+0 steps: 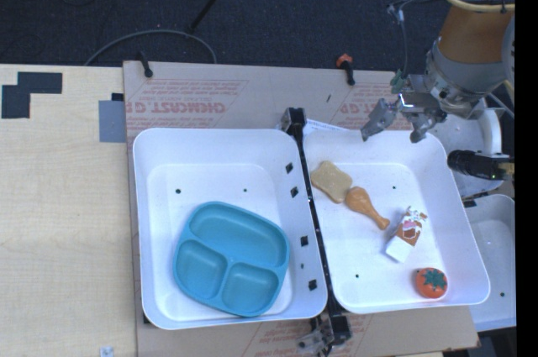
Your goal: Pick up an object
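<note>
Writing: the cardboard sheet (210, 99) under both bins carries red printed letters, upside down from this view; I cannot read them with any certainty. The small carton (404, 235) has a red and white printed face, too small to read.

My pincer (393, 123): it hangs over the far edge of the right bin (471, 263), near its back wall. The two fingers (375, 121) are spread apart with nothing between them.

Objects relative to my pincer: all four pickable things lie in the right bin, nearer the camera than my pincer. The tan bread slice (330, 180) is the closest, toward the bin's left side. The drumstick (367, 206) lies touching or just beside the bread, pointing toward the carton. The carton sits farther on, tilted, toward the bin's right. The orange-red tomato (430, 282) is the farthest from my pincer, in the near right corner. None of them touches my pincer.

Left bin (151, 179): it holds a blue divided plate (230, 258) with three compartments, lying flat in the near half of the bin.

Right bin: bread, drumstick, carton and tomato, spread along a diagonal from the far left to the near right.

Surface (59, 204): pale wood to the left of the bins, with dark and grey patches near its far edge.
</note>
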### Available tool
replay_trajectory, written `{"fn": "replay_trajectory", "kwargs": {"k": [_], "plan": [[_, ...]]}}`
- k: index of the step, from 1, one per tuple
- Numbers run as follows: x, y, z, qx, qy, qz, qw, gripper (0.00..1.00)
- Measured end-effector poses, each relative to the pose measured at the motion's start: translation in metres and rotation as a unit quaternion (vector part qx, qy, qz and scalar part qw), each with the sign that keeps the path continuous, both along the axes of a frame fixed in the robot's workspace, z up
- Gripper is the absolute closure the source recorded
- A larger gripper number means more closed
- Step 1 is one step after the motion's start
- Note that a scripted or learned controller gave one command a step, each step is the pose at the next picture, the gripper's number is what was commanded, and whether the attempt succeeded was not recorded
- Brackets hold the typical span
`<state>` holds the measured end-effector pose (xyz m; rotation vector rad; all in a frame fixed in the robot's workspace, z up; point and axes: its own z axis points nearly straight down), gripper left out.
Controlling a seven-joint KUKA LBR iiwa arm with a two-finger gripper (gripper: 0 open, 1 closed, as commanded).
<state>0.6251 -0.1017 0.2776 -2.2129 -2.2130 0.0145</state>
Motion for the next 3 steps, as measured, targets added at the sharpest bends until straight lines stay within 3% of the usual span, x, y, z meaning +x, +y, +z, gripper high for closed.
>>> {"fn": "replay_trajectory", "kwargs": {"k": [1,3], "plan": [[0.002,0.0,0.007,-0.0006,-0.006,0.001,1.0,0.0],[0.002,0.01,-0.105,-0.0003,-0.003,0.001,1.0,0.0]]}}
